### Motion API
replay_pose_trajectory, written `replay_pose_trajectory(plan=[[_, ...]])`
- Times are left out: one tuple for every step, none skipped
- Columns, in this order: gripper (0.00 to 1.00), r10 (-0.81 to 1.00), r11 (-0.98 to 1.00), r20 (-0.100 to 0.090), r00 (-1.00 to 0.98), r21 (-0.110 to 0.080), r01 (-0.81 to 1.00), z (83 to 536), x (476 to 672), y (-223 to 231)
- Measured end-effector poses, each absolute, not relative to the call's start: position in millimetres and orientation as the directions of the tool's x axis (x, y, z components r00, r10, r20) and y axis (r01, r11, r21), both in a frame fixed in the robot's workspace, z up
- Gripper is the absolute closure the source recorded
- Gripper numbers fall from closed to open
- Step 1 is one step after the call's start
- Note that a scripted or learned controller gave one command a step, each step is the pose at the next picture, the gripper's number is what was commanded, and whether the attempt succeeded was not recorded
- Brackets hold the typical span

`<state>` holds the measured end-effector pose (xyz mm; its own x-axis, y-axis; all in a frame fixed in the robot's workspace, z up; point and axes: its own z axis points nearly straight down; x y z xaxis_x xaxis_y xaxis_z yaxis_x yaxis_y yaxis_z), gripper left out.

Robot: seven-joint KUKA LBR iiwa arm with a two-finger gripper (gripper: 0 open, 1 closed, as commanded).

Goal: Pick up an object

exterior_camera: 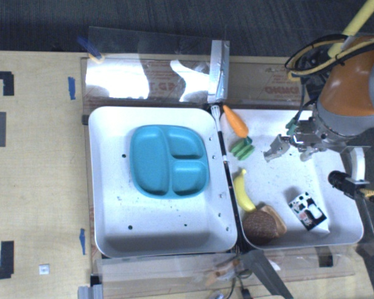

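Observation:
My gripper (291, 151) hangs over the upper middle of the right bin (343, 232), open, with bare bin floor showing between its two silver fingers. To its left lie an orange carrot (236, 123) and a small green piece (241, 148), close to the bin's left wall. A yellow banana (242, 192) lies lower along that wall, above a brown rounded object (262, 224). A black-and-white box (307, 211) rests below and slightly right of the gripper. None of them touches the gripper.
The left bin (106, 167) holds a blue divided plate (170, 161). A clear plastic wall and a metal post (217, 73) stand behind the bins. Yellow and black cables (311, 52) loop above the orange wrist at upper right.

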<state>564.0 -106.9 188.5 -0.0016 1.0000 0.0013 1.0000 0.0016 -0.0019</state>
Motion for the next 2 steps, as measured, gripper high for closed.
replay_pose_trajectory(plan=[[0.0, 1.0, -0.022, 0.001, 0.022, 0.001, 1.0, 184, 667.1, -59], [0.0, 0.998, 0.064, 0.001, -0.064, -0.008, 0.998, 94, 664.4, -95]])
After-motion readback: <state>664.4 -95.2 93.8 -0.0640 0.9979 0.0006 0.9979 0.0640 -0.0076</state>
